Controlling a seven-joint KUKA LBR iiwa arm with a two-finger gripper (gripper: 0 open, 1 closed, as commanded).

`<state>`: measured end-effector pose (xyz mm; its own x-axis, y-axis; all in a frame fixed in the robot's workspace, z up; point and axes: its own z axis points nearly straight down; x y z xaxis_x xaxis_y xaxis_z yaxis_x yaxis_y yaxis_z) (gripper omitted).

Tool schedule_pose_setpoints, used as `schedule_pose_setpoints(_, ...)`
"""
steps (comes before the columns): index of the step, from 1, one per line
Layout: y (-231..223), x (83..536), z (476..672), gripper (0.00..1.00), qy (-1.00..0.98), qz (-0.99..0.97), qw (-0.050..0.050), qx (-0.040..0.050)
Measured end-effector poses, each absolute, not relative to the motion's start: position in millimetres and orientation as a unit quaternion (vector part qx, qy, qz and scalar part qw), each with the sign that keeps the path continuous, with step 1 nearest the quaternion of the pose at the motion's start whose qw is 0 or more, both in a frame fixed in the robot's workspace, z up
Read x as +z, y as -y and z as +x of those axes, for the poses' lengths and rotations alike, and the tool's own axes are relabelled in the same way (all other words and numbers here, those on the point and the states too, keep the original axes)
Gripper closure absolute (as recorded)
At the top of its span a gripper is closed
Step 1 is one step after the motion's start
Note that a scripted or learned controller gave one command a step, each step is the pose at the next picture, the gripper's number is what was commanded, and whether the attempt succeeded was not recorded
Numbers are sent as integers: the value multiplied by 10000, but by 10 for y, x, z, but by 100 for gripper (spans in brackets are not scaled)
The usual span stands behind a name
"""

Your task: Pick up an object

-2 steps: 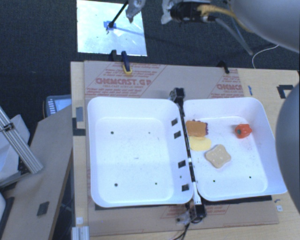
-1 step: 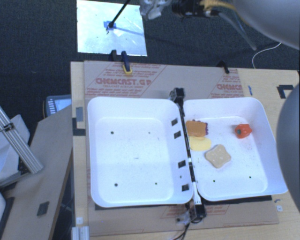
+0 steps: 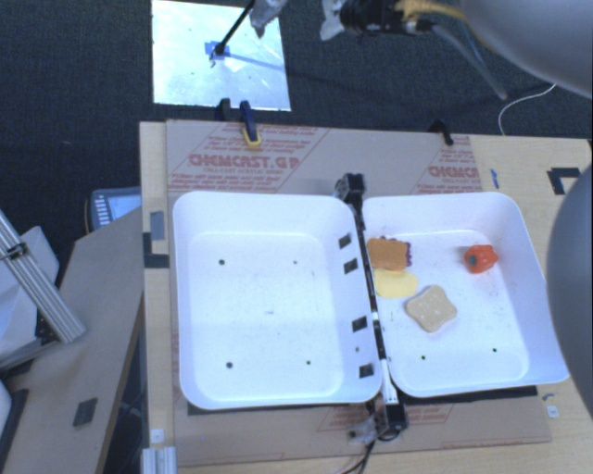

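The right bin [image 3: 519,361] holds several small objects. An orange-brown cracker-like piece with a purple edge [image 3: 389,253] lies by the bin's left wall. A pale yellow flat piece [image 3: 397,284] lies just below it, and a tan toast slice [image 3: 431,308] sits nearer the front. A red-orange object with a dark top [image 3: 480,259] rests to the right. The left bin [image 3: 185,278] stands beside it. My gripper [image 3: 267,13] is at the top edge of the view, high above and beyond both bins, far from every object. Nothing is seen in it.
The grey arm [image 3: 528,37] with yellow cabling crosses the top right corner. A shiny metal sheet [image 3: 222,65] lies on the dark floor beyond the bench. A yellow clamp [image 3: 251,139] sits at the board's far edge. Black clips [image 3: 352,190] join the bins.
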<state>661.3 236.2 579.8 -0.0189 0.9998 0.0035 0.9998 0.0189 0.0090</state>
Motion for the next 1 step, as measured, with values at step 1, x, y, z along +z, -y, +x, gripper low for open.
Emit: schedule_pose_setpoints(1, -2369, 5912, 6611, 100, -7151, 6990, 24, 57)
